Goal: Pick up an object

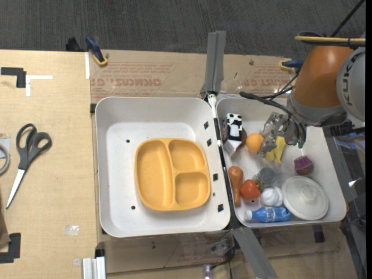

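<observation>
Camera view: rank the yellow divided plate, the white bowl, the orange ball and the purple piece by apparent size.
1. yellow divided plate
2. white bowl
3. orange ball and purple piece: these look alike, so no ranking between them.

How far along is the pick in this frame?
Done: the gripper is down in the right bin, beside the orange ball and a yellow object. In hand: nothing visibly held; the view is too cluttered to tell what the gripper is on. Left: securing an object and lifting it clear.
</observation>
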Action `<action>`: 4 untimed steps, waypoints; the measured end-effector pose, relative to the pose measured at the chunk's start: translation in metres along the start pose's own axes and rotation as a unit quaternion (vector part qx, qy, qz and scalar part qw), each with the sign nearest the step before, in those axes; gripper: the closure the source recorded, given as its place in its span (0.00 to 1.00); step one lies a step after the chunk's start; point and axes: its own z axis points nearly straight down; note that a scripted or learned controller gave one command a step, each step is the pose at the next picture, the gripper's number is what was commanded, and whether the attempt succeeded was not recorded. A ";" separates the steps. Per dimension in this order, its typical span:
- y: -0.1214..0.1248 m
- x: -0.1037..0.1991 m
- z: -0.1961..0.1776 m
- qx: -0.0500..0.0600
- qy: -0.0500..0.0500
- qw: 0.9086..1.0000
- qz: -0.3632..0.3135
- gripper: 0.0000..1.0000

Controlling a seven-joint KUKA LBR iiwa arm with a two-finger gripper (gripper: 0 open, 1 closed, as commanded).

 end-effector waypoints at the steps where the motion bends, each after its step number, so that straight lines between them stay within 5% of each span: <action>1: -0.025 0.101 0.011 0.000 0.004 0.996 0.089 1.00; 2: -0.085 0.113 -0.190 0.001 0.002 0.992 0.129 1.00; 3: -0.108 0.055 -0.001 -0.002 -0.002 0.990 0.139 1.00; 4: -0.100 0.058 0.003 -0.005 0.006 0.991 0.134 0.00</action>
